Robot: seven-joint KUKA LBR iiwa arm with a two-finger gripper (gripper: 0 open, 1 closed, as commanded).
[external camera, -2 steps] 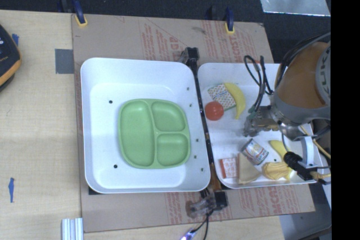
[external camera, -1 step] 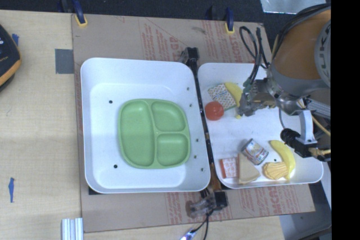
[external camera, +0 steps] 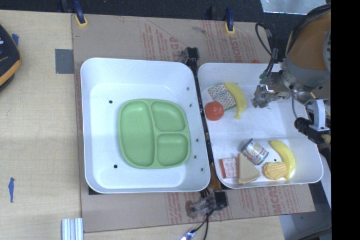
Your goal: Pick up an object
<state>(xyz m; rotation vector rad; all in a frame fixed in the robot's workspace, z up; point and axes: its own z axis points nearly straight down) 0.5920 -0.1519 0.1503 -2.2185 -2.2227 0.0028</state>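
The right bin (external camera: 264, 121) holds several small items. A yellow banana (external camera: 239, 99) lies beside a checkered packet (external camera: 222, 95) and a red tomato (external camera: 214, 111) at its left. Near the front lie a metal can (external camera: 256, 152), a second banana (external camera: 284, 157), a slice of bread (external camera: 246, 168), a ridged yellow chip (external camera: 274, 170) and a small red packet (external camera: 228, 167). My gripper (external camera: 262, 96) hangs over the back half of this bin, just right of the first banana and apart from it. Nothing shows in its grasp.
The left bin (external camera: 95, 121) carries a green divided plate (external camera: 153, 133). A black clip (external camera: 191, 56) sits at the back where the two bins meet. Blue clamps (external camera: 229, 19) pin the cardboard at the far edge. The arm's grey body (external camera: 306, 70) overhangs the right bin's right side.
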